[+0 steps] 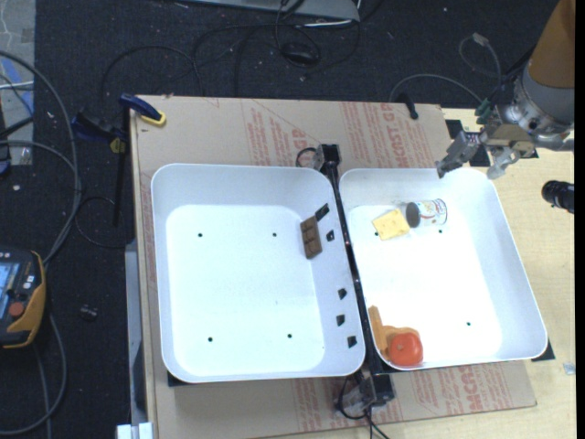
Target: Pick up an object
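My gripper (475,164) hangs over the far right corner of the right bin (512,273), its two fingers spread apart with nothing between them. In that bin a small jar with a dark lid (427,213) lies on its side beside a yellow piece (391,225). A red tomato-like object (405,347) with an orange piece (376,322) rests at the near left corner. A brown block (312,237) lies against the right wall of the left bin (183,273).
Both bins sit on a cardboard sheet (274,126). Cables run across the dark floor behind. A blue and yellow clamp (142,110) grips the sheet's far left corner. A handheld pendant (20,298) lies at the left.
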